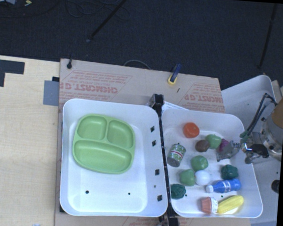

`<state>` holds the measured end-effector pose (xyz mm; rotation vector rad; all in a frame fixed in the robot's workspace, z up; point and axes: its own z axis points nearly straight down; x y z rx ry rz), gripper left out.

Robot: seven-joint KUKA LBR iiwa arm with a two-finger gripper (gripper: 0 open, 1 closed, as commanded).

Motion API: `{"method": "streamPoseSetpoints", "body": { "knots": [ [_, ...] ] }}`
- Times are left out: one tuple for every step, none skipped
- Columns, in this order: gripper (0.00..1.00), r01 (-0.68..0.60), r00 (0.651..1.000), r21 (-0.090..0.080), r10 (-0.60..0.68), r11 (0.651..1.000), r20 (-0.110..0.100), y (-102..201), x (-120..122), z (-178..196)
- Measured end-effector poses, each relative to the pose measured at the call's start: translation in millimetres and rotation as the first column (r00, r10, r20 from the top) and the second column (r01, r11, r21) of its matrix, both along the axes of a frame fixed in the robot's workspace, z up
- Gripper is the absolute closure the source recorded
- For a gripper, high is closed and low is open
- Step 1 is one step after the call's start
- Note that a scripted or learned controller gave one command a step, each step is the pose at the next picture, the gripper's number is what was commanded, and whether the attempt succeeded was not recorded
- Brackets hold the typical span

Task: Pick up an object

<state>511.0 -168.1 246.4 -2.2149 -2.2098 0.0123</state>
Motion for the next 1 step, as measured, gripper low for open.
{"method": "streamPoseSetpoints", "body": {
  "knots": [
    [0.00, -0.002, 1.000, -0.002, 0.002, 1.000, 0.012, -0.3, 2.2, 6.3]
  ]
}}
